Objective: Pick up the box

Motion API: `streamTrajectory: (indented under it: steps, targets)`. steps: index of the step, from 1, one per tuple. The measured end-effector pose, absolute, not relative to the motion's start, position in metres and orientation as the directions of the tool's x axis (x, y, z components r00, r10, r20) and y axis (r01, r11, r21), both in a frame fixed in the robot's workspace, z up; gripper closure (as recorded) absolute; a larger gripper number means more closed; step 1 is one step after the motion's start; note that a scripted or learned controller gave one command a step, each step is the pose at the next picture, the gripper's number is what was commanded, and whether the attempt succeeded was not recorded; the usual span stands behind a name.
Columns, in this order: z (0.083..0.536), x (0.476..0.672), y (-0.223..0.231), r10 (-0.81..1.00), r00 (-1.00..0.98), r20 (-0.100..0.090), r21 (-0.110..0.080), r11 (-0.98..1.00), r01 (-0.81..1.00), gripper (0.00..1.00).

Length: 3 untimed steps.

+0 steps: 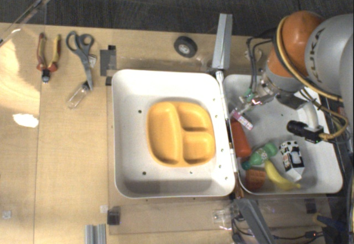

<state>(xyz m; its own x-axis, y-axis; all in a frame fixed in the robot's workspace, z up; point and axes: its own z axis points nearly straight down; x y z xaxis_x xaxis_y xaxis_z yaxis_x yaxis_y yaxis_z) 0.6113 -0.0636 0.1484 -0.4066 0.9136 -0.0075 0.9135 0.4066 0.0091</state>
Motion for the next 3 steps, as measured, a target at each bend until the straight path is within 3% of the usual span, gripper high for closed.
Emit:
streamTrajectory:
  steps: [1, 2, 3]
  targets:
    - [0.150, 0.612, -0.066, 0.915, -0.404, -0.012, 0.010, 0.404, 0.915, 0.00]
    - [0.141, 0.612, -0.082, 0.909, -0.416, -0.017, 0.023, 0.417, 0.909, 0.00]
    - [0.089, 0.582, -0.094, 0.942, -0.335, -0.008, 0.013, 0.335, 0.942, 0.00]
